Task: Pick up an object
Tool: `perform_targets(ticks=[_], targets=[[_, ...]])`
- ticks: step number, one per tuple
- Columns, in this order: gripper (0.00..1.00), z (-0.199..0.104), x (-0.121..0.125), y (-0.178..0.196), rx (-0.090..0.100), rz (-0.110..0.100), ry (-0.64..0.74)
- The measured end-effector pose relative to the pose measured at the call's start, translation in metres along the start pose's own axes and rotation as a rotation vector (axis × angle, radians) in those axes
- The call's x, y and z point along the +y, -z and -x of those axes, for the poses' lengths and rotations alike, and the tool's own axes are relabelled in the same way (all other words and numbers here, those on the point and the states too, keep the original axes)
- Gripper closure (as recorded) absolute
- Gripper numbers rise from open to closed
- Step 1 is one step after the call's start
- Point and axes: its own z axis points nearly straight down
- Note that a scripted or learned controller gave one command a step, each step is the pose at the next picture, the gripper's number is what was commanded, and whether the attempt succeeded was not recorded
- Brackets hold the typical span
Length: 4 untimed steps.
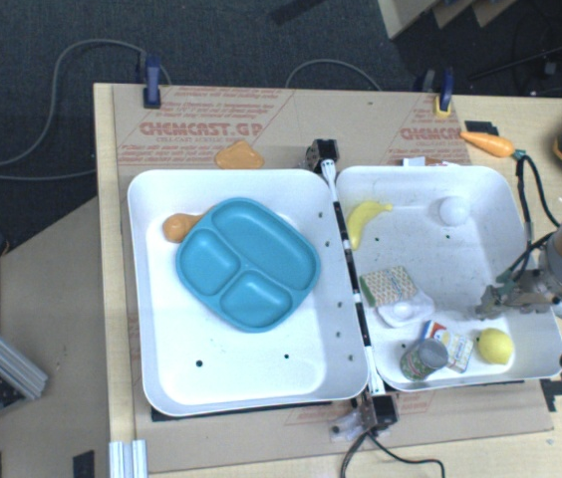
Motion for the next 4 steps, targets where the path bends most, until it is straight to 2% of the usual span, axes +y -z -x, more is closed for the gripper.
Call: perform_targets(ticks=[1, 2, 3, 4], targets=[[1.0, -0.046, 0.081, 0.076, 0.0, 0.011, 0.012], [0.0, -0.042, 0.075, 0.07, 0.001, -0.002, 0.003], [0.0, -0.074, 0.004, 0.047, 0.005, -0.011, 0.001], [0.0, -0.119, -0.002, 0.003, 0.006, -0.01, 0.006]])
